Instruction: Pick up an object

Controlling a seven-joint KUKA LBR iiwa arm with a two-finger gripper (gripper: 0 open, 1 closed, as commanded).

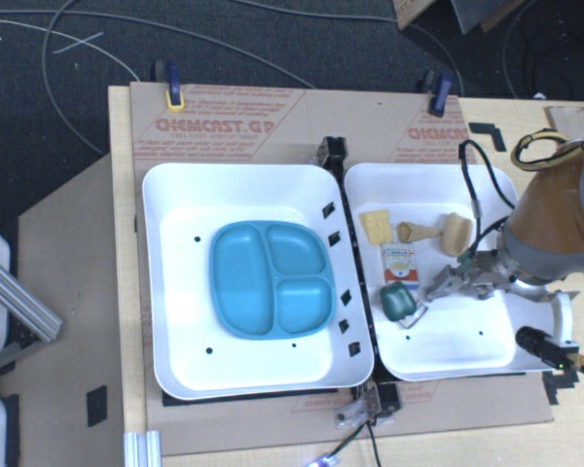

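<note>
Dark carpet w/ loose cables surrounds my bench (234, 134), a cardboard-topped board held by two blue clamps (174, 86) at the far edge. Two shallow white bins sit side by side on it, touching along a black divider strip.

Left bin (175, 358) holds one thing – a blue divided plate (271, 278) w/ three compartments, lying flat roughly mid-bin.

Right bin (467, 353) has the small stuff, all in its left and far part: a yellow sponge-like square (375, 226) near the far-left corner, a small tan piece (415, 231) just beside it, a tan wooden block (456, 233) further right, a small white-and-red carton (398, 260) below the yellow square, and a dark green rounded object (399, 302) just below the carton.

Arm comes in from the right, orange band (555, 207) above the grey wrist, reaching low into the right bin. Gripper (430, 294) points left toward the green object, tip just beside it – I can't make out contact. From up here I can't tell how wide it stands, and I see nothing in its grasp. Green object rests on the bin floor.
</note>
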